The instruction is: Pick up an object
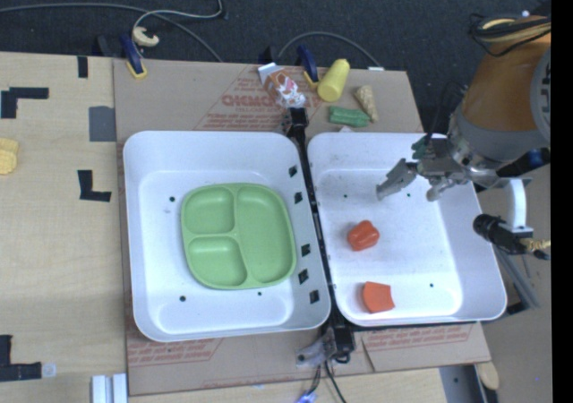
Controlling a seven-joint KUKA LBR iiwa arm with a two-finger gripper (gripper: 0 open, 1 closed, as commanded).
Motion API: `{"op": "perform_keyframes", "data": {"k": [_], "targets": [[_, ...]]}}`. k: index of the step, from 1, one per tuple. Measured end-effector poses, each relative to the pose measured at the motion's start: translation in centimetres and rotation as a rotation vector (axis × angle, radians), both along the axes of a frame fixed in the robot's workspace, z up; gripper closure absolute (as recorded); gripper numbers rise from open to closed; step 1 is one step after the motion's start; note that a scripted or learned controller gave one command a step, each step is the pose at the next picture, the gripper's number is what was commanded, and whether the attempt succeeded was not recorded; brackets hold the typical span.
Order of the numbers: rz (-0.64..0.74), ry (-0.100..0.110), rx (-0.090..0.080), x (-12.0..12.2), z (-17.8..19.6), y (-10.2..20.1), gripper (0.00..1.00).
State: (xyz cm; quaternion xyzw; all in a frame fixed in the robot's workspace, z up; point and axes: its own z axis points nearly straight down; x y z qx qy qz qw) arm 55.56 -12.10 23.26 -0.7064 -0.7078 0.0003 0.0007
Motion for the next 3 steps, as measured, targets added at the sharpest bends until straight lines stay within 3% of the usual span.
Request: {"op": "perform_keyframes", "data": {"k": [1, 2, 3], "targets": [[0.0, -0.004, 0.0, 0.1, -14.6, 0.4, 0.0], [-0.002, -0.007, -0.002, -4.8, -14.6, 0.4, 0.0], [-0.002, -0.008, -0.003, -4.7, -13.6, 0.4, 1.0]]}}
